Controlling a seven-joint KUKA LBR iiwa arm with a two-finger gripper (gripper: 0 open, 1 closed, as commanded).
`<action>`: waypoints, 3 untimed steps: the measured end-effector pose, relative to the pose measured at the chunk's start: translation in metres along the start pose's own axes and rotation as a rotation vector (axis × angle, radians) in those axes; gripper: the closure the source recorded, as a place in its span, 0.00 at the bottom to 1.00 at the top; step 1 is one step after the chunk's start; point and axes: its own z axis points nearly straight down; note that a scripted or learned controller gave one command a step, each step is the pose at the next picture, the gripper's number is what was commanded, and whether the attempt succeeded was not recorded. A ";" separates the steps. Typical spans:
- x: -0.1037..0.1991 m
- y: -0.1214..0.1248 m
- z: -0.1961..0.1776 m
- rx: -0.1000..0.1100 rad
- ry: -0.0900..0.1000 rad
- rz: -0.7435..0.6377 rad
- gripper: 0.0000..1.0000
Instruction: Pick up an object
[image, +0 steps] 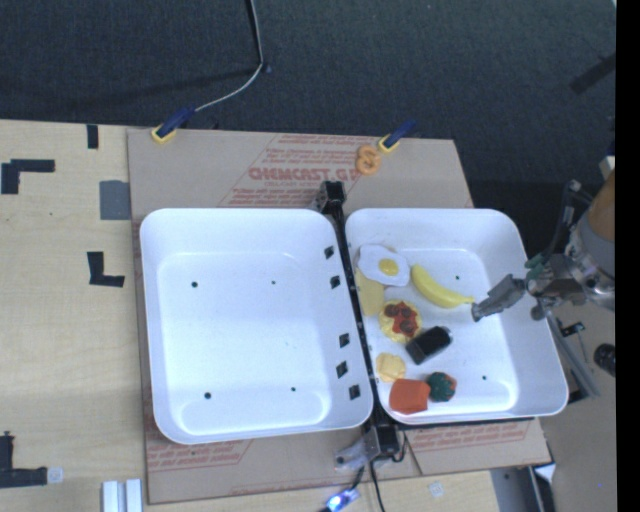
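The right bin (500, 232) holds the objects, clustered along its left side. A fried egg toy (384, 266) lies at the top, with a yellow banana (437, 288) to its right. Below them are a pizza-like piece with red topping (401, 319), a black block (428, 344), a small yellow piece (391, 366), an orange-red block (408, 397) and a green and red item (441, 386). My gripper (500, 297) reaches in from the right and hovers just right of the banana's lower tip, over the bin's right half. Nothing is seen held in it.
The left bin (160, 300) sits beside the right one, joined by a black divider with clips (345, 300). Both rest on a cardboard sheet (290, 170). A small orange ring (368, 159) lies on the cardboard behind the bins.
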 end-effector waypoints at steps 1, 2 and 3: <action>0.018 -0.004 0.090 0.009 0.003 -0.001 0.00; 0.058 0.016 0.181 -0.006 -0.002 0.001 0.00; 0.056 0.015 0.167 -0.003 -0.001 0.001 1.00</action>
